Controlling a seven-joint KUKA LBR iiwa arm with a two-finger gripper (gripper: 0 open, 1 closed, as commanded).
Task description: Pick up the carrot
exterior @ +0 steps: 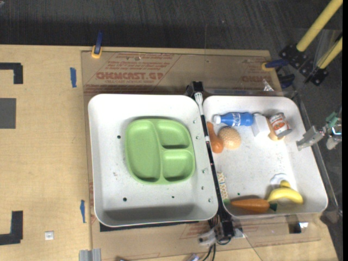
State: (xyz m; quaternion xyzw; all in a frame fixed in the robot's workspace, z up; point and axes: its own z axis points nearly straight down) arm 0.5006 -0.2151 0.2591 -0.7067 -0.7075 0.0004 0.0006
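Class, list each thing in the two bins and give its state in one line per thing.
carrot: lying flat along the near wall
banana: lying beside the carrot's tip
blue bottle: on its side
small can: tipped over
green divided plate: flat, right way up
gripper: outside the bin's right rim

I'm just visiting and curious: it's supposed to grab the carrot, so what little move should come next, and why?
Probably swing the gripper from the right bin's right rim toward the near wall and stop above the carrot. The carrot lies flat along that wall, beside the banana, so it should come straight down from above.
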